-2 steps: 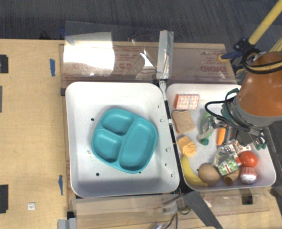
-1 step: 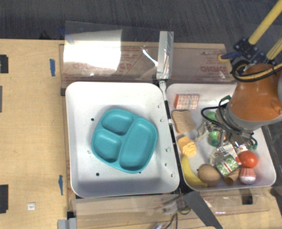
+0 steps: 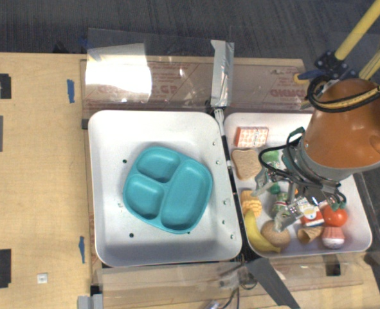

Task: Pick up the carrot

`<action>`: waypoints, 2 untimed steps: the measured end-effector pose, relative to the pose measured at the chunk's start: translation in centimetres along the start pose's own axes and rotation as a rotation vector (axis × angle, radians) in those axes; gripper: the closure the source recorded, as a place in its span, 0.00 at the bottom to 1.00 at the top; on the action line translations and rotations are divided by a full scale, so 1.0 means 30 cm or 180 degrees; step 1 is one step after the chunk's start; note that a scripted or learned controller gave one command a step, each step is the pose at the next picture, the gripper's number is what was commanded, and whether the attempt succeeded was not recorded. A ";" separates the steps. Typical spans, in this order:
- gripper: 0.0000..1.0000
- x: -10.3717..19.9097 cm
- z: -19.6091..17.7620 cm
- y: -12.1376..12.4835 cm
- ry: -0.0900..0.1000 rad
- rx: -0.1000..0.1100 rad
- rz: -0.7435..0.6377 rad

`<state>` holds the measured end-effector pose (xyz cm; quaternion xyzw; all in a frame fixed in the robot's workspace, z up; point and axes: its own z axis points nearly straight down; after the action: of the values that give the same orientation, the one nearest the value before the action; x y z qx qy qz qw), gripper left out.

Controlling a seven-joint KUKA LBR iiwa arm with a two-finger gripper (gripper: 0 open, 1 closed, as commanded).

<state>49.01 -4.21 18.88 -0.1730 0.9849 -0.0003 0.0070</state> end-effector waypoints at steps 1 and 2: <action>0.00 0.009 0.241 -0.229 0.0050 -0.0012 0.0629; 0.00 -0.040 0.330 -0.271 -0.0001 0.0011 0.0855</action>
<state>53.05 -11.42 9.01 -0.0396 0.9992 -0.0010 0.0073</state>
